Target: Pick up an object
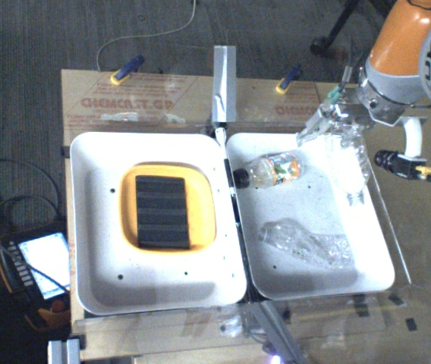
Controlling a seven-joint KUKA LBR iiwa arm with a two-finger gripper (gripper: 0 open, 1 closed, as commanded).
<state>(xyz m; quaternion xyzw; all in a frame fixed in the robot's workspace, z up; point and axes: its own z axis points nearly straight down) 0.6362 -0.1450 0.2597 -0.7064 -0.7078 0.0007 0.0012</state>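
A clear plastic bottle [270, 170] with a black cap and an orange-green label lies on its side at the back left of the right bin [367, 271]. Nearer the front of that bin lies a crushed clear plastic bottle [306, 243]. In the left bin [94, 203] rests a yellow block with a black ridged top [166, 207]. My gripper [335, 123] hangs over the back edge of the right bin, to the right of the labelled bottle and apart from it. The grey wrist with its orange band [401, 32] rises behind it.
A metal divider post [224, 89] stands at the back between the bins. Two blue-yellow clamps [127, 69] [290, 76] hold the brown board behind them. A black cylinder [401, 164] sticks out beside the right bin's rim. Cables and a tablet [45, 262] lie on the floor at left.
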